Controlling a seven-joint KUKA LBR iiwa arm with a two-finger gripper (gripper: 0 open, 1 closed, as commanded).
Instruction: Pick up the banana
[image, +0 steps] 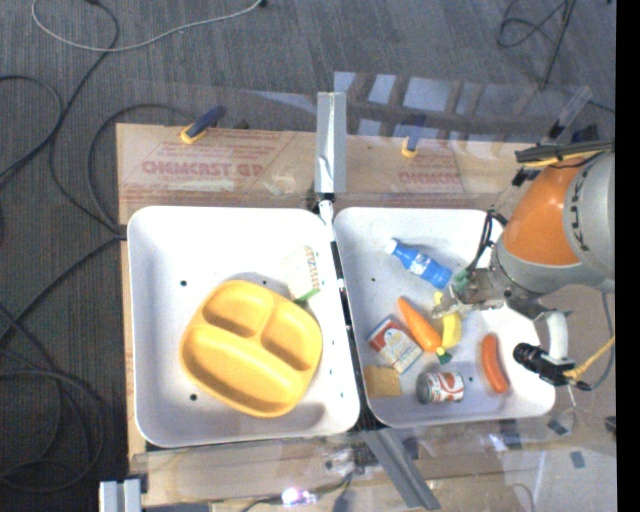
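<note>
over the right of two shallow white plastic bins (352, 300), the grey arm with its orange band (545, 225) reaches in from the right edge, and its two-finger gripper (462, 296) hangs low above the middle of that bin. whether the gripper is released or clenched cannot be told from this slant, as its tip is a small dark and metal cluster with a green speck on it. the short yellow banana (451, 329) lies on the bin floor just below and beside the gripper tip, tilted a little, and nothing shows it to be grasped. touching or nearly touching the banana on its left is a long orange carrot (420, 323), lying at a slant. above them a blue plastic bottle with a white cap (419, 263) lies on its side. to the left of the carrot sits a small red and white carton (394, 344), with a flat tan square cracker-like piece (381, 380) just below it. a small red and silver tin can (441, 387) lies on its side near the bin's lower wall, and a red sausage-shaped piece (492, 363) lies to its right. the left white bin (150, 260) holds a large yellow divided plastic tray (252, 346), turned at an angle, with a thin green stick (306, 294) at its upper right corner.
</note>
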